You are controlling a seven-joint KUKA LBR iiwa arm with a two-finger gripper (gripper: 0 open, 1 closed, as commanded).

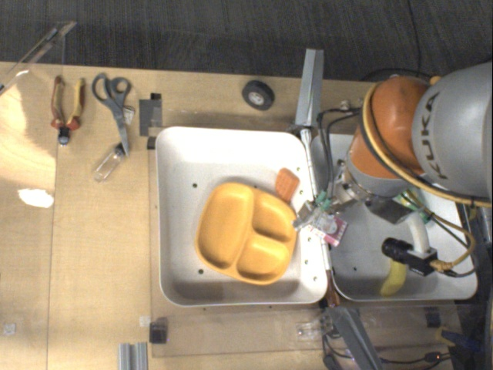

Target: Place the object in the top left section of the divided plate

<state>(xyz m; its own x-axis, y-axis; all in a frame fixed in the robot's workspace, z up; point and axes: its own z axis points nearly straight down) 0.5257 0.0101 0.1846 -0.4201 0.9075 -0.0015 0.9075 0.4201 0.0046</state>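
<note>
yellow divided plate (pixel 246 233) sits mid-frame in the left bin (pixel 173 206); the orange object (pixel 286 183) lies just off its upper right rim. gripper (pixel 317 216) hovers at the plate's right edge, finger state unclear. risk: nudging the plate, missing the object.

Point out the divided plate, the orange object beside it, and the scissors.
divided plate (pixel 231 226): camera view, on its large left section.
orange object (pixel 286 183): camera view, on its flat top face.
scissors (pixel 117 108): camera view, at the blades' pivot.
</note>
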